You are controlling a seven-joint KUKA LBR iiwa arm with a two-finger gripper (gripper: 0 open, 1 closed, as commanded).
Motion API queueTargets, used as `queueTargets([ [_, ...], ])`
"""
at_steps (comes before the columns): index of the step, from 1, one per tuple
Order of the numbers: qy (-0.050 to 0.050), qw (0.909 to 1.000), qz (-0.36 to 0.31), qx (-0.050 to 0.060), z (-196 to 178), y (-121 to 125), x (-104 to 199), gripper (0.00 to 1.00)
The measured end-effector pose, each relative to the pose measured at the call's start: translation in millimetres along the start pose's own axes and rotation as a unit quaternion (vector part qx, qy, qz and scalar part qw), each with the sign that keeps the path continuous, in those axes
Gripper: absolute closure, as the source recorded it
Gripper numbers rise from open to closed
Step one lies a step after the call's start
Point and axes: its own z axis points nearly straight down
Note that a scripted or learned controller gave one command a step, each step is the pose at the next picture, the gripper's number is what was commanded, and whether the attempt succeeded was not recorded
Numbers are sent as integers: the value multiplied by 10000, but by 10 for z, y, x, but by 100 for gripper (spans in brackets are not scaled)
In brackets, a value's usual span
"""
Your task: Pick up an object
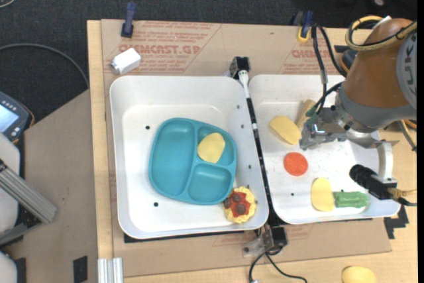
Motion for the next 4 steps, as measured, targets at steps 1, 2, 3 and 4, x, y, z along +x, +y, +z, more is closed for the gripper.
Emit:
queueTargets([
  [1, -20, 10000, 16, -28, 341, 242, -838, 100],
  [2, -48, 9999, 18, -101, -1046, -16, -1509, 100],
  [3, -18, 9999, -32, -95, -2027, -420, -1213, 100],
  [4, -7, 9999, -58, -97, -2910, -413, -620, 100],
])
